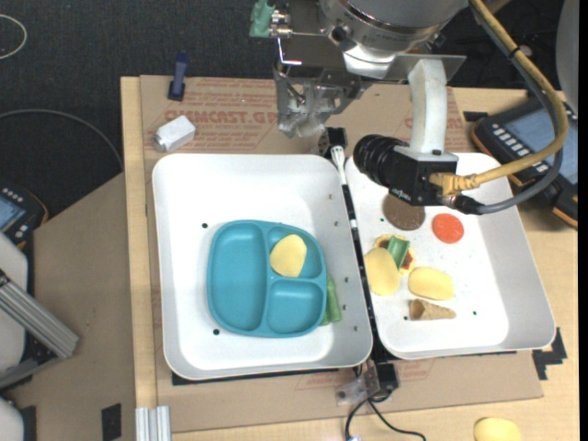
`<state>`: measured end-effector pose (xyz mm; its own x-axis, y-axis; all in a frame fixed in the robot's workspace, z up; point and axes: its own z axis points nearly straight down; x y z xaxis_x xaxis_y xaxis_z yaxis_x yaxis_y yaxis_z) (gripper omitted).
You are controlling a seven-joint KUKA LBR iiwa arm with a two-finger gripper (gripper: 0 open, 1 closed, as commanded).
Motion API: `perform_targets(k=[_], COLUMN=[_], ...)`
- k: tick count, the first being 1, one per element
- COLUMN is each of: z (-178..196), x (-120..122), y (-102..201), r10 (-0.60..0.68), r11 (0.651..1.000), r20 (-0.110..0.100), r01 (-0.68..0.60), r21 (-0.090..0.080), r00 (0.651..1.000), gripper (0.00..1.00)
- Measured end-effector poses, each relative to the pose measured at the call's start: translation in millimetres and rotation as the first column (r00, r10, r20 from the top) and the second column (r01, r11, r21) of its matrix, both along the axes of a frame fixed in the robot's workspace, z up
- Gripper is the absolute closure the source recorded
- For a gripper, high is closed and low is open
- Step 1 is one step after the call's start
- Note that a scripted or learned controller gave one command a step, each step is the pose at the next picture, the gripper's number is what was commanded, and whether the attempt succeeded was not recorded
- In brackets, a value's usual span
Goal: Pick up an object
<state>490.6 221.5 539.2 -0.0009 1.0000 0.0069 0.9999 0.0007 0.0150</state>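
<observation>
We look down at a slant on two shallow white bins side by side. The left bin (175, 246) holds a teal divided plate (248, 283) with a yellow lemon-shaped piece (288, 255) lying in its far right compartment. The right bin (514, 274) holds a cluster of small toy foods: a brown disc (401, 216), an orange-red disc (448, 228), a pale yellow rounded piece (382, 272) just beside a green and red item (398, 247), another yellow rounded piece (430, 284), and a tan wedge (430, 311) nearest us.

The arm reaches in from the right, and its gripper (308, 113) hangs at the far side, above the cardboard bench just beyond the far edge of the left bin. Every graspable item lies nearer to us than the gripper: the lemon-shaped piece almost straight toward us, the food cluster toward us and to the right. We cannot tell whether the gripper is spread or closed, and we see nothing held in it.
</observation>
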Motion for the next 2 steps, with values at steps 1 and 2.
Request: perform_targets(k=[1,2], z=[-50.6,-141.6], x=[-12.3,-12.2], y=[2.8,-31.8], r10=[0.000,-0.006], r11=[1.000,1.000], r20=[-0.022,-0.027], r01=[0.000,0.006], r21=[-0.010,-0.013], r00=[1.000,1.000], gripper=[1.00,1.00])
